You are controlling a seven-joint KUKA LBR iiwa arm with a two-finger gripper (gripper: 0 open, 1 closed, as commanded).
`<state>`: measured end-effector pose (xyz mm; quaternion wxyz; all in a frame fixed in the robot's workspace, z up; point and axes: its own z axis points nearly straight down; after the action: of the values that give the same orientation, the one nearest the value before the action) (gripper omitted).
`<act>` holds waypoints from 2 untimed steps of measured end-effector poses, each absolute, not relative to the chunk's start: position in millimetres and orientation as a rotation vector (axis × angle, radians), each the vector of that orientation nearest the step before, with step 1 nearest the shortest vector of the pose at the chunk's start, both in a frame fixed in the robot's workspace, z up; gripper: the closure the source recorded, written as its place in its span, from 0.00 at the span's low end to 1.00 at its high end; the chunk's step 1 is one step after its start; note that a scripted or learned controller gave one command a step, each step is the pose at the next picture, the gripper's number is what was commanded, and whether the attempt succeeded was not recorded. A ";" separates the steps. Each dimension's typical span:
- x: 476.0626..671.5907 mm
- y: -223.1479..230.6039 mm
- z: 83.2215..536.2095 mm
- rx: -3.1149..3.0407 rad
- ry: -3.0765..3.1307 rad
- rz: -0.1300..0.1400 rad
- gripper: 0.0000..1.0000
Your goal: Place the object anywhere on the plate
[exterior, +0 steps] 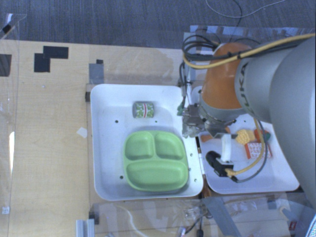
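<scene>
A green plate (156,160) with three compartments lies in the front half of the left bin (106,132). Behind it, near the bin's back wall, rests a small green-and-white can (143,109) on its side. My gripper (190,125) hangs over the wall between the two bins, just right of the plate's back right corner and well right of the can. Most of the right bin is covered by the arm's orange band and grey body.
In the right bin (276,179), beside the arm, lie a yellow-orange piece (242,137), a red patterned piece (254,150) and a thin orange stick with a teal end (262,136). Bare wooden bench extends to the left.
</scene>
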<state>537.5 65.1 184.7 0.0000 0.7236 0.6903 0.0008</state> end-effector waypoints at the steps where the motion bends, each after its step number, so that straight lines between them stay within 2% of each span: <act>1: 505.8 10.4 184.4 2.536 1.855 0.001 1.00; 2: 518.6 71.7 185.0 1.960 2.452 0.005 1.00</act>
<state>518.6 71.7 185.0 0.0010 0.6243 0.7811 0.0015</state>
